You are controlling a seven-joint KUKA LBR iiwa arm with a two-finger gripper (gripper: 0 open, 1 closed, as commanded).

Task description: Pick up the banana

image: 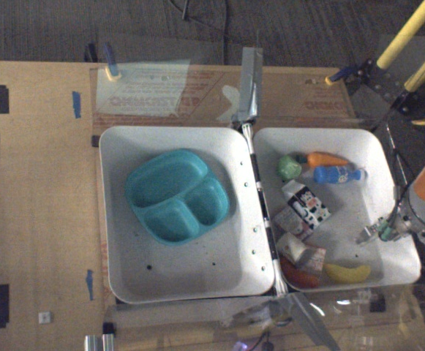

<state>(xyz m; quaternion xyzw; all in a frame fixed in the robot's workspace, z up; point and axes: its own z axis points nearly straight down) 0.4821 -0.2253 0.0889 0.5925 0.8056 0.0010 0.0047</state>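
The banana (347,272) is lying in the right bin (373,141), near its front wall. The hand (377,232) is being held above and right of it; its grip cannot be told.

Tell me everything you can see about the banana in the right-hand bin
The banana is small, yellow and smooth, plastic-looking like a toy, gently curved. It lies flat on the floor of the right bin, near its front edge, lengthwise along that edge, ends turned slightly up. Its left end meets or nearly meets a red item beside it; contact is unclear. The gripper is above it in the picture, apart from it.
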